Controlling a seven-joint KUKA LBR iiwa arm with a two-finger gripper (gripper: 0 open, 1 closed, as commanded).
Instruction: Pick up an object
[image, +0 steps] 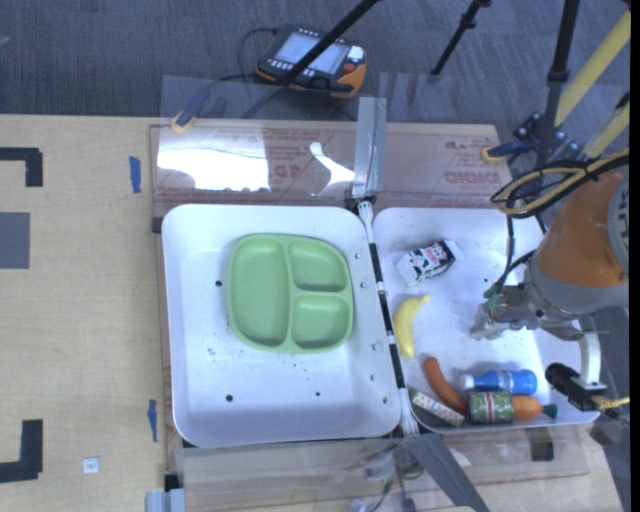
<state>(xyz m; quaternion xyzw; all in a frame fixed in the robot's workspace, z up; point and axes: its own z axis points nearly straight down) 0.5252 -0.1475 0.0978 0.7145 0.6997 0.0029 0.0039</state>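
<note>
The hand (492, 318) hangs low over the right bin (455, 222), apart from every object; whether it is open or closed I cannot tell. This looks like the approach step. The banana (408, 324) lies just left, the blue bottle (503, 381) and can (491, 406) nearer the front; next it must settle over one and close.

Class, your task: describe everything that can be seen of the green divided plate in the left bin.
The green divided plate is pale green, looks like matte plastic, and has a rounded-square outline. Raised ridges split it into three compartments: one large section on the view's left and two smaller ones stacked on the right. It lies flat and right side up on the floor of the left bin, somewhat toward the far side. All three compartments hold nothing, and only the bin floor touches it.
</note>
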